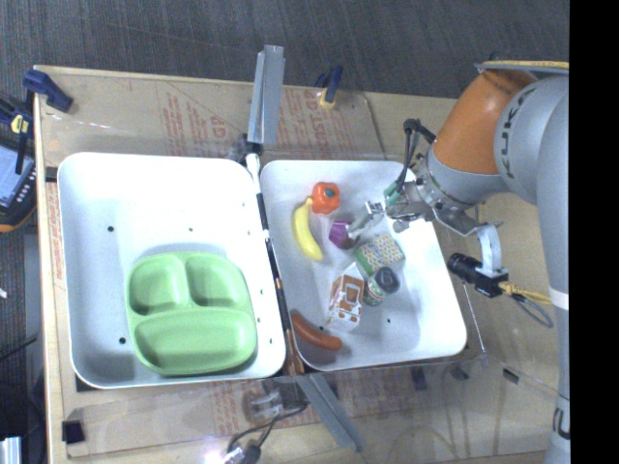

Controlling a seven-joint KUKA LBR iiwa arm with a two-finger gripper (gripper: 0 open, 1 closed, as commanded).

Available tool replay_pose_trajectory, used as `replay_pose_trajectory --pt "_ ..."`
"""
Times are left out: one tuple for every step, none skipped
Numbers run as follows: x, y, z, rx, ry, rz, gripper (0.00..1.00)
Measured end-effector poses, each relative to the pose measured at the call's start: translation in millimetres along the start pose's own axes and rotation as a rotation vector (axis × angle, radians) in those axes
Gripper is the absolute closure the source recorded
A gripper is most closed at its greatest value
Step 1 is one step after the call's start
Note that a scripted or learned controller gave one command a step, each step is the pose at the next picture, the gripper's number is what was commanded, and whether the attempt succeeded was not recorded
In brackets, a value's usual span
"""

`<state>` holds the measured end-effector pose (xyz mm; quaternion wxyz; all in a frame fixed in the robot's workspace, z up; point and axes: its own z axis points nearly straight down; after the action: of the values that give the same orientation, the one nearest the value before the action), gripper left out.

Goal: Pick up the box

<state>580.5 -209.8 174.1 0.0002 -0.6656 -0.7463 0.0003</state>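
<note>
Box (346, 300) lying flat in right bin (435, 332), toward its front edge, just beside can (379, 283) and near sausage (315, 333). Gripper (372, 218) low over bin centre, near purple piece (339, 233) and patterned packet (378, 251); open or closed: cannot tell. Risks, judged: closing on the packet or can instead of the box; flat box slipping out; neighbours nudged aside.

The box (346, 301) lies low in the right bin (437, 329), crowded: a can (380, 266) touches its upper right, a sausage (314, 333) sits just below-left, a banana (307, 232) above-left. Bare floor opens toward the frame's lower right.
</note>
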Motion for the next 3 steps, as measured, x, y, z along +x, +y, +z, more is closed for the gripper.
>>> replay_pose_trajectory --pt "-1.1 24.3 82.6 0.002 0.001 -0.185 0.00" --pt "-1.2 -2.3 29.1 0.001 0.000 -0.043 0.00" --pt "-4.2 30.6 82.9 0.001 0.000 -0.055 0.00"
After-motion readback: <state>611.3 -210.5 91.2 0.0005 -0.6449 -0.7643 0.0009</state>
